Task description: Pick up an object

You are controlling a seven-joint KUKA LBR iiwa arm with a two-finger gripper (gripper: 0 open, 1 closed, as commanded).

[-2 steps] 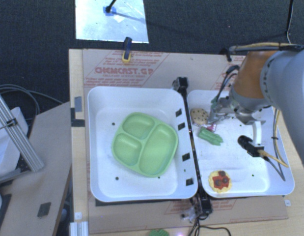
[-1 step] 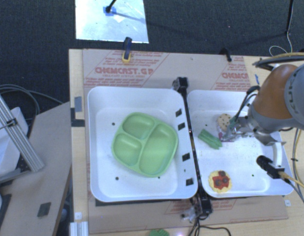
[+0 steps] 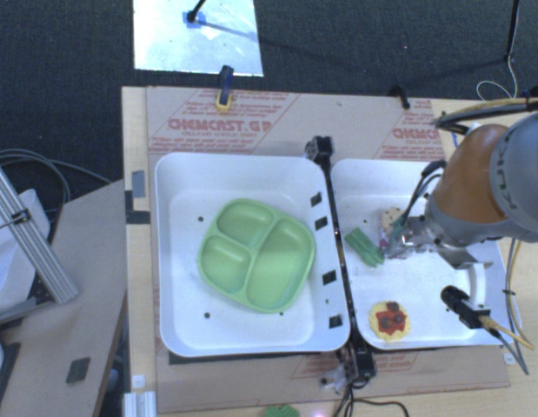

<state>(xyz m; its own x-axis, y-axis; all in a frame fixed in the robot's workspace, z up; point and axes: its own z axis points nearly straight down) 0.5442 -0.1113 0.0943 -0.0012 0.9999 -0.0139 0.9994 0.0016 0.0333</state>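
In the right bin, my gripper hangs low over the left part of the floor. A green oblong piece lies just left of the gripper tip, close to or touching it. A small tan round piece with dark specks sits right behind the gripper. Near the bin's front wall lies a yellow round toy with red topping. I see nothing lifted off the floor.
The left bin holds a green divided plate. A black divider with clips runs between the two bins. The grey arm with its orange band covers the right bin's far right part.
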